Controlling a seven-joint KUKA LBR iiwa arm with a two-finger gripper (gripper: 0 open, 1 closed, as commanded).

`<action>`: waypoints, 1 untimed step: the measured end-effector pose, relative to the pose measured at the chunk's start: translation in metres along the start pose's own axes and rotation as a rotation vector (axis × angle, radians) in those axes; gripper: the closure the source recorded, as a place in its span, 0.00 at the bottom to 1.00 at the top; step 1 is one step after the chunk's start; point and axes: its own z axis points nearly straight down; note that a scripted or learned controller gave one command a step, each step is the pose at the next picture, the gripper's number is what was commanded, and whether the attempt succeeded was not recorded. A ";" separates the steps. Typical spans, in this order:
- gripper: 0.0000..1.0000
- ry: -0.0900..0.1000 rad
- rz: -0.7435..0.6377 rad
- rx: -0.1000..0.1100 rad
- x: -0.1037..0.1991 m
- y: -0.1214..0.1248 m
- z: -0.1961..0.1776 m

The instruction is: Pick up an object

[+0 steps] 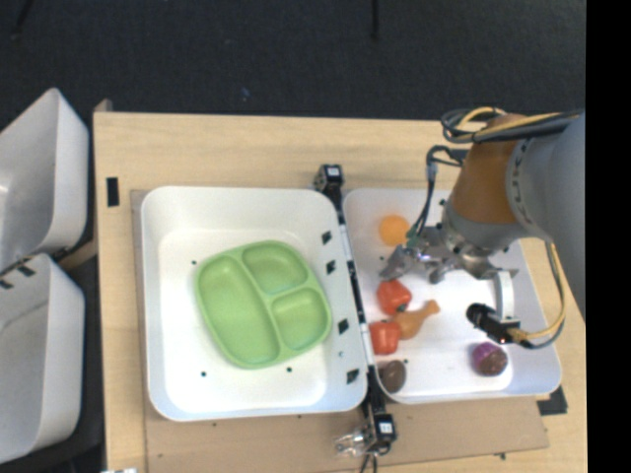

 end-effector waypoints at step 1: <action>1.00 0.001 0.005 -0.003 -0.001 0.001 -0.012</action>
